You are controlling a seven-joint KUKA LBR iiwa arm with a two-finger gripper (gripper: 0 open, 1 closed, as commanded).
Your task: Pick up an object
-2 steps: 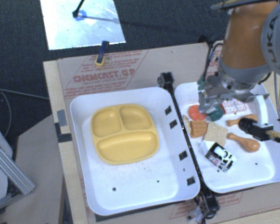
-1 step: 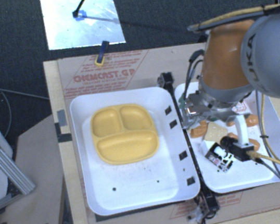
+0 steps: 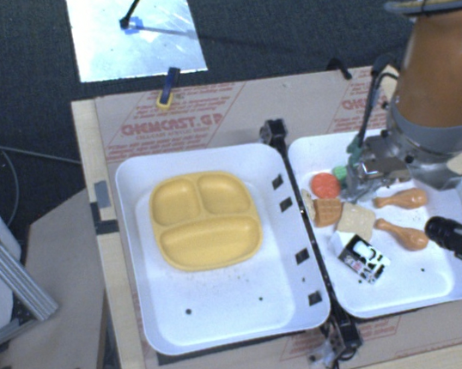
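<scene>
In the right bin lie a red-orange round piece, a brown waffle-like piece, a pale flat wedge, two tan drumstick shapes, and a small black-and-white block. A bit of green shows beside the red piece. My gripper hangs low over the bin's far middle, just right of the red piece and above the pale wedge. The wrist hides what lies under it.
The left bin holds a yellow divided plate. A black divider with clips runs between the bins. The arm's orange band looms over the right bin's far right corner.
</scene>
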